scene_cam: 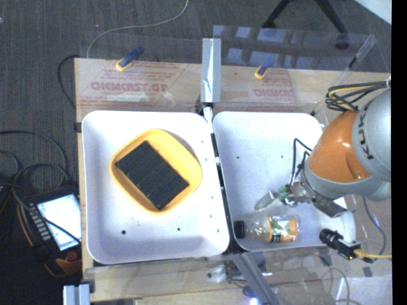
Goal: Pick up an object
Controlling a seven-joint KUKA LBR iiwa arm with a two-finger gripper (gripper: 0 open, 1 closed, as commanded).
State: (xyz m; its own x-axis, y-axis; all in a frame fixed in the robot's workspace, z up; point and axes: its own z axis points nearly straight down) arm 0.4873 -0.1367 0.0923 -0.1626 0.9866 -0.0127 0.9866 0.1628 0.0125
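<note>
Camera view: arm (346, 151) reaches from right, low over right bin (254, 138). Gripper (280, 197) sits just above bottle (270, 229); fingers state: cannot tell. Bottle lies on side against near wall of right bin, cap toward divider; judged likely pick target, position near wall limits approach. Left bin (102, 234) holds yellow dish (187, 164) carrying dark ridged pad (151, 174). Count: two bins, one bottle, one dish, one pad.

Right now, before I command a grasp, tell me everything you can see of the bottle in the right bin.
The bottle is small, clear plastic, with a dark cap at its left end and an orange-green label round its middle. It lies on its side along the right bin's near wall, cap toward the bins' divider. The hand sits just above it; contact is unclear.
</note>
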